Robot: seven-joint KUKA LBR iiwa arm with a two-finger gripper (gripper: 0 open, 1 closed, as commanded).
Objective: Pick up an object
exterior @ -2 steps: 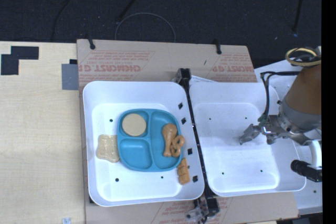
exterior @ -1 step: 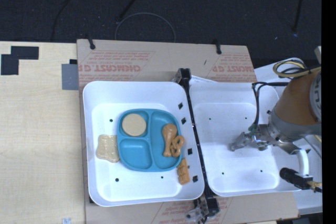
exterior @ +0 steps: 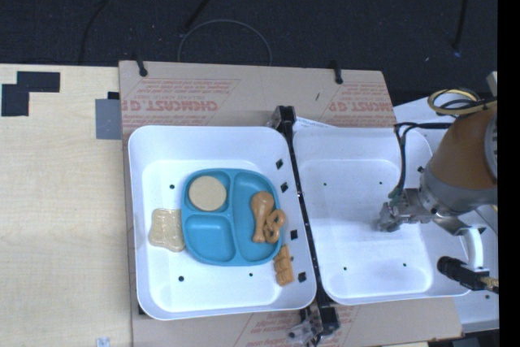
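Tool: low in right bin, grip state indiscernible, nothing seen held. Targets in left bin: blue divided plate, toy drumstick. Advice: cross divider, centre over one item, descend squarely.

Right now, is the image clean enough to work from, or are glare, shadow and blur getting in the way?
Camera view: lighting is even, with soft shadows along the rims of the bins; their white looks bright but not blown out. The blue tray and its food read clearly. The gripper is small, dark and blurry, so its fingers cannot be made out. The floor behind the bench is very dark.
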